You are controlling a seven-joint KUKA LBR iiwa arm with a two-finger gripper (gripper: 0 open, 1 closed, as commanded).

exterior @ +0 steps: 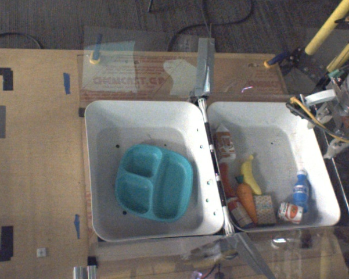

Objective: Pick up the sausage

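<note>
The gripper (341, 118) sits among cables at the far right edge of the white plastic right-hand bin (279, 121), above its rim; whether it is open or has hold of anything cannot be told from here.

The sausage (226, 181), a thin reddish-brown link, lies well to the gripper's left and nearer the camera, pressed along the bin's left wall. Just beside it are a white-and-red labelled bottle (224, 144), an orange toy carrot (247, 200) and a yellow toy banana (251, 174).

The risk, in my judgement, is crowding: 1 finger could strike the wall or nudge the carrot, and the narrow link could roll away or be missed. A teal 3-compartment plastic tray (155, 182) lies farther left, in the other bin.
</note>
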